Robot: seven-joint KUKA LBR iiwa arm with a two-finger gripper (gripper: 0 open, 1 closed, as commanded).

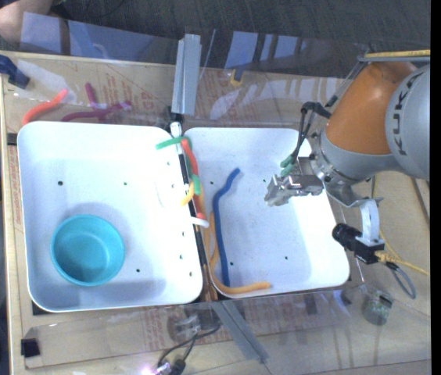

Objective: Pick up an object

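Note:
A blue bendy strip lies in the right bin, running from its upper middle down toward the front left. An orange strip curves along that bin's left wall and front edge. A turquoise bowl sits in the front left of the left bin. My gripper hangs over the right part of the right bin, to the right of the blue strip's top end and apart from it. Nothing shows between its fingers.
Coloured strips, green, red and yellow, lie across the divider between the bins. Red and pink strips rest on the bench behind the left bin. A grey post stands behind the divider. Cables and a black fitting hang at the right bin's right edge.

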